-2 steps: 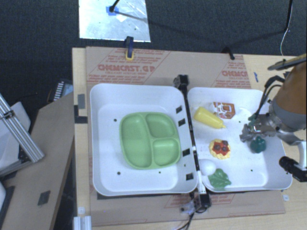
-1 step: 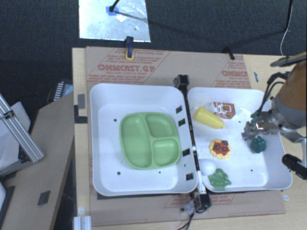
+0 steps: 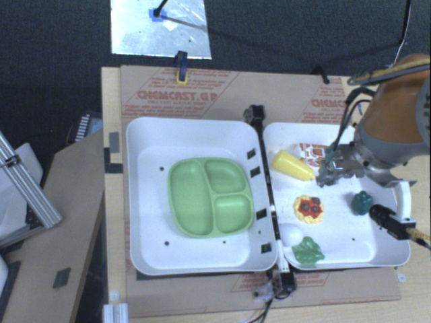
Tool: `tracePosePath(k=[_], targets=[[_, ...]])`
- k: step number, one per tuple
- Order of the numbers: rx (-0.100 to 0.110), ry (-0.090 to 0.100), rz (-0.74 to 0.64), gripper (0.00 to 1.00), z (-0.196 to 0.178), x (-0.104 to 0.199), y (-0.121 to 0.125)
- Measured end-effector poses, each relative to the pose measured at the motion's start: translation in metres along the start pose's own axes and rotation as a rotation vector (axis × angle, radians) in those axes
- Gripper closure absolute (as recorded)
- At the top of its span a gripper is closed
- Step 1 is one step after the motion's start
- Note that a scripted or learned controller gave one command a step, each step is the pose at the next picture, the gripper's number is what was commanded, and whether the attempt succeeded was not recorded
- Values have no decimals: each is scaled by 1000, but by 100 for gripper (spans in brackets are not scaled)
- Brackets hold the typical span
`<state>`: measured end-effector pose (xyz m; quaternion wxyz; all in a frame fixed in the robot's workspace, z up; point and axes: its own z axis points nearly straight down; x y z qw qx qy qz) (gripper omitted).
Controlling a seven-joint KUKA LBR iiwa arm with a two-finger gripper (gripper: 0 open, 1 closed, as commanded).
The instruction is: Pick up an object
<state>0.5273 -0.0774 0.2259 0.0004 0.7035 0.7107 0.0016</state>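
The gripper [image 3: 328,174] hangs low in the right bin [image 3: 397,253] just beside the yellow toy [image 3: 291,165], likely lining up a grab, though whether it holds anything I cannot tell.

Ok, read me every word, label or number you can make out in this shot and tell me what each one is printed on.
"CHEMCAST GP" in faded red, on the brown protective sheet behind the left bin.
The same red print repeats on the sheet behind the right bin, cut off, too blurred to read for certain.
Red and white markings on a small packet in the right bin, beside the yellow object: too small to read.
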Motion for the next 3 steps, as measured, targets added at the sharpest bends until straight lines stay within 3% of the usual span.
tracePosePath(k=[2, 3], targets=[[0, 0, 0, 100, 6, 102, 29], [-1, 0, 0, 100, 2, 159, 55]])
